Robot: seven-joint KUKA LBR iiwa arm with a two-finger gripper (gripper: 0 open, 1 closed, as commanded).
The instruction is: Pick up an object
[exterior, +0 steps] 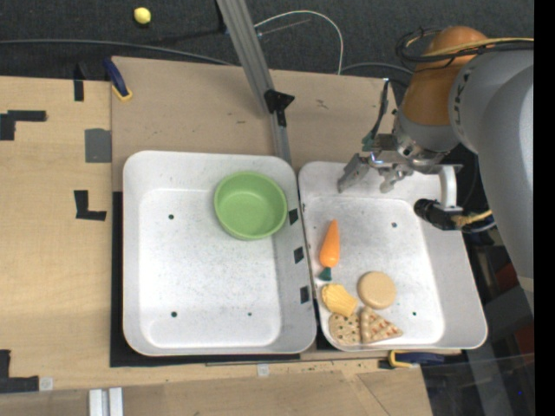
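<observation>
Tool [375, 173] over far rim of right bin [451, 319], fingers spread, holding nothing. Carrot [329, 243] nearer, mid-bin, apart from food cluster [360, 308] at near edge; isolated, hence likely easiest pick. Bowl [250, 204] in left bin [156, 258].

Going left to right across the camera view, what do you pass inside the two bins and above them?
Green bowl in the left bin → orange carrot in the right bin → claw above that bin's far edge.

Yellow ball [142, 15] on dark floor beyond bench; grey pole [251, 55] slants over wooden benchtop [52, 232].
</observation>
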